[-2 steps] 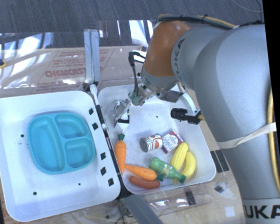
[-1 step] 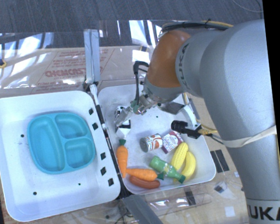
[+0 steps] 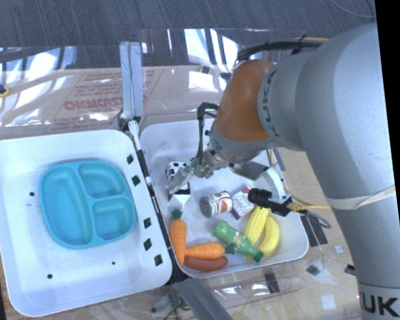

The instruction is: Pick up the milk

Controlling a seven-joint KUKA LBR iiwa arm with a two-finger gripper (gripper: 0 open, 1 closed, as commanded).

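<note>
The milk (image 3: 177, 170) is a small white carton with black cow patches. It lies near the back left of the right bin (image 3: 156, 143). My gripper (image 3: 188, 178) is low over that corner, reaching in from the right under the orange band of the arm. It is right beside the carton and partly covers it. I cannot tell whether the carton is between the jaws.
In the right bin lie a red and white can (image 3: 217, 204), two bananas (image 3: 264, 229), a green bottle (image 3: 236, 240), two carrots (image 3: 179, 237) and a brown sausage (image 3: 206, 263). The left bin (image 3: 27, 283) holds a blue sectioned tray (image 3: 88, 203).
</note>
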